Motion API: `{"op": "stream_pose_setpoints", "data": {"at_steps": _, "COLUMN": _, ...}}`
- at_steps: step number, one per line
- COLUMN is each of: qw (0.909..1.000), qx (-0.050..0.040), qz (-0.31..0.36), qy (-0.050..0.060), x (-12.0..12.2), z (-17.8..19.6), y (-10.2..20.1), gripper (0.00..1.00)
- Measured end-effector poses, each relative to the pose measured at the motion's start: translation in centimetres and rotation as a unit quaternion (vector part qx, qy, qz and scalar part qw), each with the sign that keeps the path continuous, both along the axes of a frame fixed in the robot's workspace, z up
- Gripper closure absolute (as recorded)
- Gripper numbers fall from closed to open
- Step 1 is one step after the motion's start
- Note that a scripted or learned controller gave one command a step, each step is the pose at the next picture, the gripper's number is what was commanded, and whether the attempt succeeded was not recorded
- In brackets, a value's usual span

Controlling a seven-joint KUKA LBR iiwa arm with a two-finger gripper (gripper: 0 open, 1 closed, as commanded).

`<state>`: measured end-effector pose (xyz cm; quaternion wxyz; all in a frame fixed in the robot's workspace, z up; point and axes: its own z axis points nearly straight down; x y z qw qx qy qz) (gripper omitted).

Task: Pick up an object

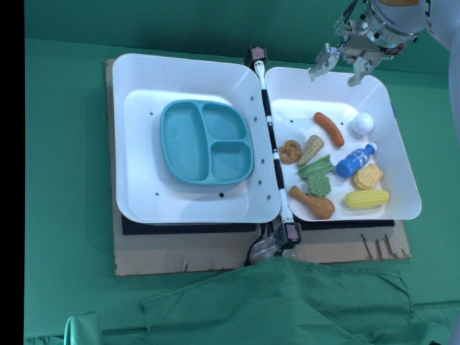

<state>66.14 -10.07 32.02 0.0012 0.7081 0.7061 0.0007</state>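
Observation:
My gripper [340,68] hangs open above the far edge of the right bin [402,164], with nothing between its fingers. Below it in that bin lie several toy foods: a red sausage [328,129], a white egg [361,123], a pretzel [290,151], a small corn cone [310,149], a blue bottle [355,160], green pea pods [315,167], a broccoli piece [319,185], a yellow wedge [368,175], a drumstick [312,203] and a corn cob [366,198].
The left bin [136,121] holds a teal divided plate [206,141]. A black-and-white bar [271,131] runs between the two bins. Green cloth [287,300] is bunched at the bench's front edge.

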Motion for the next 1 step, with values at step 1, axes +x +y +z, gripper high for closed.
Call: {"op": "stream_pose_setpoints", "data": {"at_steps": 1, "qw": 1.0, "qx": -0.0006, "qz": -0.003, "qy": 0.004, "x": -3.76, "z": -9.07, "y": -3.59, "gripper": 0.0}}
